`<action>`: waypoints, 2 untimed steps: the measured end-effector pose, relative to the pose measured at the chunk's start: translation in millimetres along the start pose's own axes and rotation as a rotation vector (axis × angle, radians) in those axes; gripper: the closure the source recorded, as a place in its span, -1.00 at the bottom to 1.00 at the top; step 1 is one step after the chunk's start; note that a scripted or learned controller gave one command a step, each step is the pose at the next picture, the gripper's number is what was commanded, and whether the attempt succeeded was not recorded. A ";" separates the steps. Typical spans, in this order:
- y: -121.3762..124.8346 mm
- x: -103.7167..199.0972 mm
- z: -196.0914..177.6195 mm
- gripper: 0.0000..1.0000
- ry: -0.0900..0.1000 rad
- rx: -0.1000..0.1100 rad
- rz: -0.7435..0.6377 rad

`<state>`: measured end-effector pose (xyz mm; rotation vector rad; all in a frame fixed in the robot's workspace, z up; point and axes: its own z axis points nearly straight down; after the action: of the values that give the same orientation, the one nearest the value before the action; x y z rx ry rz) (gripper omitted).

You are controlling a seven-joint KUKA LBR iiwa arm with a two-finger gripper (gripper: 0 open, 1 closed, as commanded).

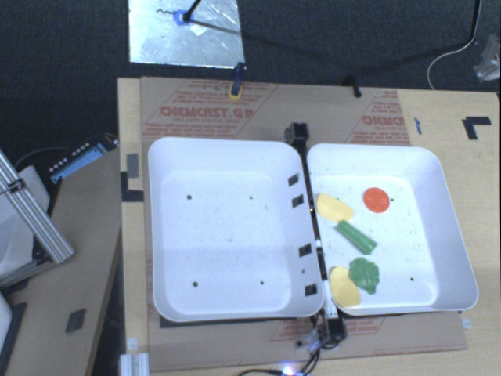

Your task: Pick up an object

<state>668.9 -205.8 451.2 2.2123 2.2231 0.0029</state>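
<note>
Left bin (227, 210), right bin (423, 233) on cardboard (313, 104); dark carpet (63, 53) beyond.

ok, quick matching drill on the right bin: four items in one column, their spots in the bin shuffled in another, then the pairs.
Items:
1. red disc
2. green stick
3. green leafy piece
4. upper yellow piece

Spots:
A. at the divider, left of the red disc
B. bin's middle, lying diagonally
C. farthest back
D. near front, beside the lower yellow piece

Pairs: 1-C, 2-B, 3-D, 4-A
</note>
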 end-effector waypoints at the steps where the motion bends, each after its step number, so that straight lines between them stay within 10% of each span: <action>1: 0.1 0.1 -32.7 1.00 0.000 -0.001 -0.001; 2: 0.1 0.1 -60.6 1.00 0.000 0.000 0.000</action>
<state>668.7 -205.5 511.9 2.2119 2.2232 0.0031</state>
